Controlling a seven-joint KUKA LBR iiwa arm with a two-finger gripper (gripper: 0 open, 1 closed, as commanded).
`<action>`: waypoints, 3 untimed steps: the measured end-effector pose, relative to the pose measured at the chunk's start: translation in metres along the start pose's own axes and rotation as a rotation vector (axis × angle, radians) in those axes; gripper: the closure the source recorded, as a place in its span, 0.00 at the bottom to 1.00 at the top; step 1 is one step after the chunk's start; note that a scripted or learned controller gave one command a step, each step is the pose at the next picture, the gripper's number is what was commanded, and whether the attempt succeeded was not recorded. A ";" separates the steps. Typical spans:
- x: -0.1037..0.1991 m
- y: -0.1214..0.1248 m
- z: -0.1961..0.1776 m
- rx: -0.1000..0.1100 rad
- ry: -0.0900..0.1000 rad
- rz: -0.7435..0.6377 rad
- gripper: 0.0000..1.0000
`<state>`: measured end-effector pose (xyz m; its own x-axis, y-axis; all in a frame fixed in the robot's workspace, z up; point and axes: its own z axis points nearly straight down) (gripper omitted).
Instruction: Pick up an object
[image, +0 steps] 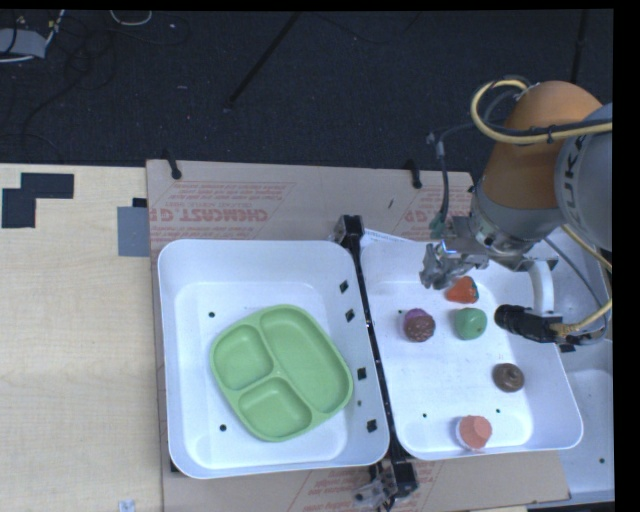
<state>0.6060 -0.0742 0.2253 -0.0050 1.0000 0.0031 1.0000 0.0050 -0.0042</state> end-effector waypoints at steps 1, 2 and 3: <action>0.044 -0.006 -0.006 0.000 -0.001 0.001 1.00; 0.098 -0.016 -0.014 0.000 -0.001 0.001 1.00; 0.149 -0.025 0.001 0.002 -0.002 0.001 1.00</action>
